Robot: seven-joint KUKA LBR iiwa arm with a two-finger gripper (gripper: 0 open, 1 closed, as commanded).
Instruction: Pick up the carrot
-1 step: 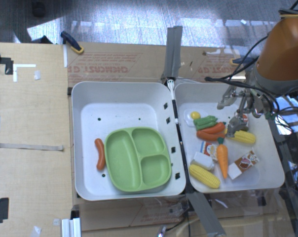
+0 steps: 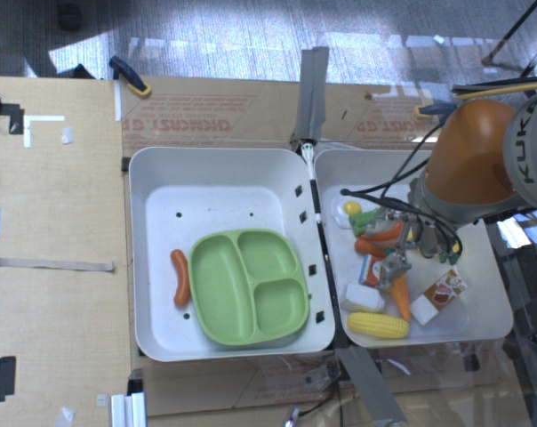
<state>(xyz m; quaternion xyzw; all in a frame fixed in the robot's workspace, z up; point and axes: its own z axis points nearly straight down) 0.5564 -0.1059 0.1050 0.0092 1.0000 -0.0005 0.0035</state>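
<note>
Down in the right bin (image 2: 491, 323) we see the claw (image 2: 395, 269) lowered over a cluster of toy food, just above the carrot (image 2: 400, 299), which lies between a white block (image 2: 364, 297) and a small carton (image 2: 444, 290). We cannot tell the claw's state. A corn cob (image 2: 378, 326) lies just beside the carrot's tip. The left bin (image 2: 153, 238) holds a green tray (image 2: 249, 285) and a sausage (image 2: 180, 277).

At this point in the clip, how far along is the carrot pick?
Done: the arm has reached into the right bin, and the gripper sits low among the toy food. In hand: it is right above the carrot, which lies on the bin floor beside the corn. Left: a visible grasp and the lift; neither can be confirmed here.
</note>
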